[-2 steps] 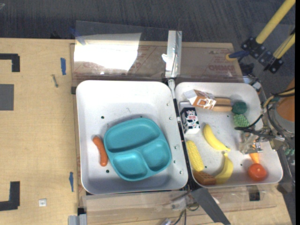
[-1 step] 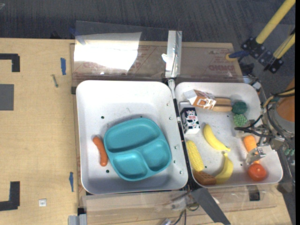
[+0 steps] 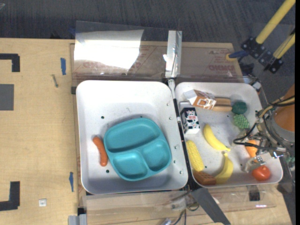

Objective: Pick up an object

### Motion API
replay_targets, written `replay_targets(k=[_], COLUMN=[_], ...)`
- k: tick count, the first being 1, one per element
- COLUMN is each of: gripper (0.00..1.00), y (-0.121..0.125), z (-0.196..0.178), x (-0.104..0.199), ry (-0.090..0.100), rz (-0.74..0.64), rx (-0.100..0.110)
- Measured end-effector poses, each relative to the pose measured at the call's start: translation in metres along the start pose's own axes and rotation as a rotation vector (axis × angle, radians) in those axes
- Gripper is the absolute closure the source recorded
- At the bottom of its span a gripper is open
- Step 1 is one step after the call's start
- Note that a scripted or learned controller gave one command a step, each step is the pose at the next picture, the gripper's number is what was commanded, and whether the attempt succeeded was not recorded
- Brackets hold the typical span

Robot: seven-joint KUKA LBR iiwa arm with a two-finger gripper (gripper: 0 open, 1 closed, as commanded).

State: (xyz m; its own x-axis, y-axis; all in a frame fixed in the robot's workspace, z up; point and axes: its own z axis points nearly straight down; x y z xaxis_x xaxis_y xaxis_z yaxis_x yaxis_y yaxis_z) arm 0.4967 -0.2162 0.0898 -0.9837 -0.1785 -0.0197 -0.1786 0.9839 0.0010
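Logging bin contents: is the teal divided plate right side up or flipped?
Right side up: the teal divided plate shows its three compartments, in the left bin.

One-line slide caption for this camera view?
Arm's pincer low over the right bin beside a tomato and bananas; left bin holds a teal tray and sausage.

This looks like a robotics lab, not a kitchen. A plywood bench [image 3: 33,139] carries two white bins [image 3: 89,125], with black tape marks [image 3: 13,62] left of them and clear plastic sheeting [image 3: 112,53] behind them. Yellow stand legs [image 3: 279,13] rise beyond the bins over grey carpet [image 3: 140,3]. The food in the bins is toy plastic, such as a banana [image 3: 214,138].
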Motion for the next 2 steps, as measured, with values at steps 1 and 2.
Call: replay_targets(k=[1,2], gripper=[1.0,0.0], y=[-0.0013,-0.0007], z=[-0.0118,-0.011], x=[-0.0022,-0.002], ry=[-0.006,-0.005], rz=[-0.003,-0.003], rx=[0.007,0.005])
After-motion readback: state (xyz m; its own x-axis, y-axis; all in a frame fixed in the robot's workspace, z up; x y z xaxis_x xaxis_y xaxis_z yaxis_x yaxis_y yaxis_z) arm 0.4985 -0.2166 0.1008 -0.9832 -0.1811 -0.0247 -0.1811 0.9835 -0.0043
